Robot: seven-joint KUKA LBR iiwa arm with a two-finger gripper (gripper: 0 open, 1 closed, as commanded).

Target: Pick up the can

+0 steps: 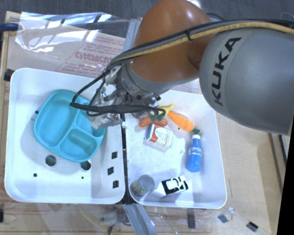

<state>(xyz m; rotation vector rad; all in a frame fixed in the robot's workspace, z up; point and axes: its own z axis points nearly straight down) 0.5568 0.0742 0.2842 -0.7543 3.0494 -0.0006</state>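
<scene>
Two bins [20, 122], one can. Where's it at? (Op1)

Can [142, 185] sits in the right bin, front-left corner, just beside the wall dividing the bins. A black-and-white item [174, 185] is near it on the right. (Op2)

And the gripper? (Op1)

Gripper [109, 111] hangs approx. over the dividing wall, toward the back half, at the right edge of the blue tray [63, 129] in the left bin. Nothing seen in its grasp. Spread or pressed together: can't tell, cables and wrist hw clutter it. (Op2)

So which way does the can lie from it? (Op1)

Toward the front edge, along the divider, and a bit into the right bin. Well apart, not under the gripper. The arm would prob. need to move frontward w/ a slight shift right before any descent. (Op2)

Long axis? (Op1)

Round end faces the camera, so it reads as standing or nearly so. Exact tilt unclear. (Op2)

Anything in the path? (Op1)

Box [158, 137], carrot [181, 121] and bottle [194, 154] lie further right, off that line. The corner walls look like the tighter constraint, imo. (Op2)
</scene>
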